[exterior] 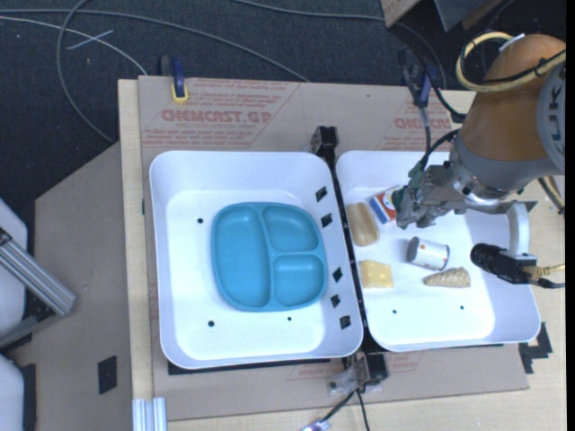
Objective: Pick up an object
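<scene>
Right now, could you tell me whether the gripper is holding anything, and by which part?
It cannot be told: the gripper sits low in the right bin beside a red, white and blue item.

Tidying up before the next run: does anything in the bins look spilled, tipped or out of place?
Nothing stands out. The blue divided plate lies flat in the left bin. In the right bin, the small items are scattered loosely, and the white cylinder lies on its side, but nothing looks spilled or broken.
</scene>
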Action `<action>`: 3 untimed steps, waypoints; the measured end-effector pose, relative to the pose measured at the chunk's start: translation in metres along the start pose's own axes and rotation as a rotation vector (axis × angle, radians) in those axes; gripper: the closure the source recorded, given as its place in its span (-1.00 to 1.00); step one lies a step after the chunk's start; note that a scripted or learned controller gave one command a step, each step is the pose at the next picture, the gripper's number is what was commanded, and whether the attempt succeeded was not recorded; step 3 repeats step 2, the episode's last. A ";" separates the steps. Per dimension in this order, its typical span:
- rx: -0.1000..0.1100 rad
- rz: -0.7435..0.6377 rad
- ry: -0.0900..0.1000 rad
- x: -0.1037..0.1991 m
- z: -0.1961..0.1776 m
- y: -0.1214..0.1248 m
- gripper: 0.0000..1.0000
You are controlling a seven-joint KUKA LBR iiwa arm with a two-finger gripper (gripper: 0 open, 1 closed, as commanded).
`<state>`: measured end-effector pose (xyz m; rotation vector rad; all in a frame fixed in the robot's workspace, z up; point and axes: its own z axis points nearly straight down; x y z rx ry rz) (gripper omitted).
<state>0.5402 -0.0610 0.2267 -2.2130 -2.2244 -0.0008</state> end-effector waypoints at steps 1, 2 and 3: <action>0.000 -0.002 0.001 0.058 -0.009 -0.013 1.00; 0.001 -0.002 0.001 0.117 -0.014 -0.028 1.00; 0.001 -0.002 0.001 0.117 -0.014 -0.028 1.00</action>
